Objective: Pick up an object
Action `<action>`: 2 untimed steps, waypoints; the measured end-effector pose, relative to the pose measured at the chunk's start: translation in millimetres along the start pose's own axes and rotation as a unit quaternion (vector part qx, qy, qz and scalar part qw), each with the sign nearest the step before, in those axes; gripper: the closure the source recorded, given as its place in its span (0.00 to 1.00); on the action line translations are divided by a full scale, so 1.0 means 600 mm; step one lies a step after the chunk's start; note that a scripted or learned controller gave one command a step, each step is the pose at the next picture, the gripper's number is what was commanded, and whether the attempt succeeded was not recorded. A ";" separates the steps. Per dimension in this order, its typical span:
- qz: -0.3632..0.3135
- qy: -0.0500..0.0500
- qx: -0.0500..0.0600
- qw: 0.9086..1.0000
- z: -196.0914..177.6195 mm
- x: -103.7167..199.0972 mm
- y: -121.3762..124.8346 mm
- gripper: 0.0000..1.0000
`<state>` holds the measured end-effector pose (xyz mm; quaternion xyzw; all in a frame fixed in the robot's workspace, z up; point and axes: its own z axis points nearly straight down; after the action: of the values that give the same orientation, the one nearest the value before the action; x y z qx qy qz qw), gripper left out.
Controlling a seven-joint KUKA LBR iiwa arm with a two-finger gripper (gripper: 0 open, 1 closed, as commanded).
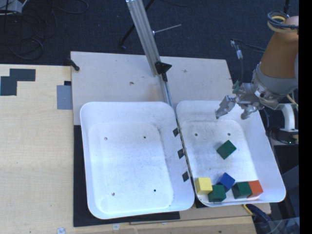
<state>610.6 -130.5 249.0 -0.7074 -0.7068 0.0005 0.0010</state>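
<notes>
The arm (279,57) reaches in from the right, its orange band above a grey wrist, and the pincer (236,110) hangs over the far edge of the right bin (265,145), its two fingers spread apart with nothing between them. One finger (223,107) points down toward the bin's back left area, the other (247,112) sits nearer the bin's right rim. The right bin holds all the blocks. A green block (226,149) lies alone near the middle of the bin floor, tilted as a diamond, well apart from the pincer and nearer the camera. The rest cluster along the near rim: a yellow block (204,185) at the left, a second green block (217,193) just beside it, a blue block (226,180) touching behind that, then a third green block (241,190) and an orange block (255,187) side by side at the right. The left bin (92,179) sits alongside, the two rims meeting along a line with small black clips (181,153). Both bins rest on the pale surface (112,77), where a slanted metal rail (146,35) rises behind them.
</notes>
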 end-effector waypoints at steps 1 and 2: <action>0.001 0.000 0.004 1.000 0.175 -0.102 -0.027 0.00; 0.000 -0.001 -0.002 1.000 0.264 -0.045 -0.066 0.00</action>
<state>570.6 -157.5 90.4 -0.7073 -0.7069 -0.0001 -0.0010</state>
